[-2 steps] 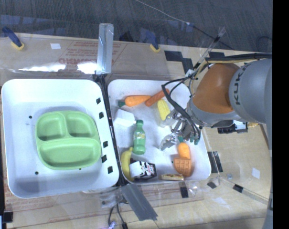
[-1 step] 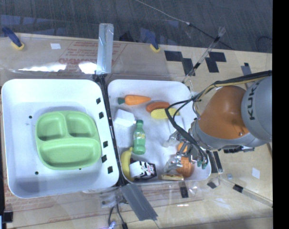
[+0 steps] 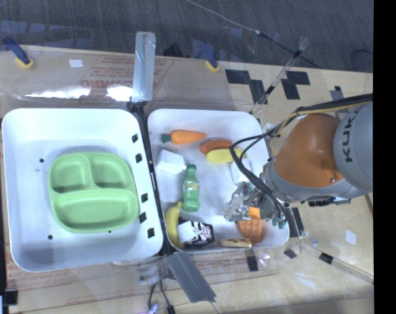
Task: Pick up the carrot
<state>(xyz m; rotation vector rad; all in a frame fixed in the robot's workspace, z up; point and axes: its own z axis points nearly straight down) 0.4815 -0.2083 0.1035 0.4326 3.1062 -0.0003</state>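
The carrot (image 3: 186, 137), orange with a green top at its left end, lies flat near the far edge of the right bin (image 3: 204, 118). My gripper (image 3: 245, 205) is down in the near right part of that bin, well away from the carrot. It hovers just above an orange waffle-like toy (image 3: 251, 228). The arm's orange band (image 3: 307, 150) and dark cables cover the bin's right side.
Beside the carrot lie a reddish sausage (image 3: 215, 145) and a yellow piece (image 3: 219, 156). A green bottle (image 3: 190, 188) lies mid-bin. A banana (image 3: 173, 222), a black-and-white pack (image 3: 196, 231) and a small tan item (image 3: 235, 243) line the near wall. The left bin holds a green divided plate (image 3: 91, 191).
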